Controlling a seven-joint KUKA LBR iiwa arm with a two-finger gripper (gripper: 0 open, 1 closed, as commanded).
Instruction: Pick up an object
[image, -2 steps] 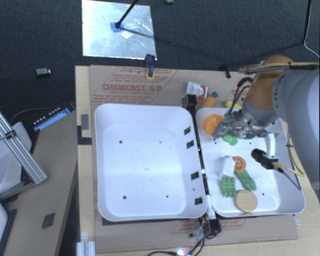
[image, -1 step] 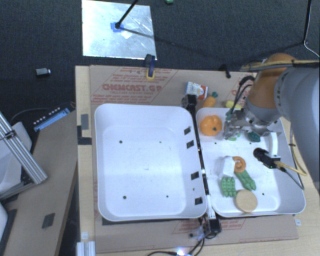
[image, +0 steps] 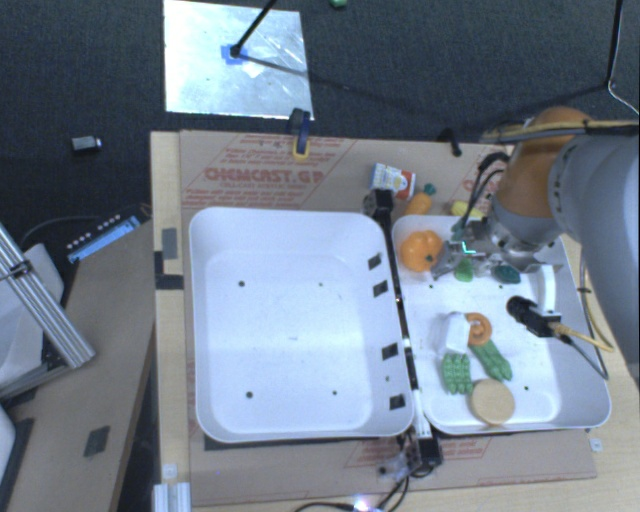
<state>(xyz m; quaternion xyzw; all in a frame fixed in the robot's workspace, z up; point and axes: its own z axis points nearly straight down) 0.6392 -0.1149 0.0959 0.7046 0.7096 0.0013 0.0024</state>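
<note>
Gripper (image: 462, 250) low over far end of right bin (image: 580, 405), orange ball (image: 421, 250) just left of it and green piece (image: 465, 270) right beneath, closest candidates; grip state not discernible from here

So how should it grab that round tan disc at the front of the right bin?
Likely from straight above, pinching across the tan disc at its rim. It lies flat, so only its edges offer grip. The green toy touches its upper left, so closing along the freer left-right line seems safer.
</note>
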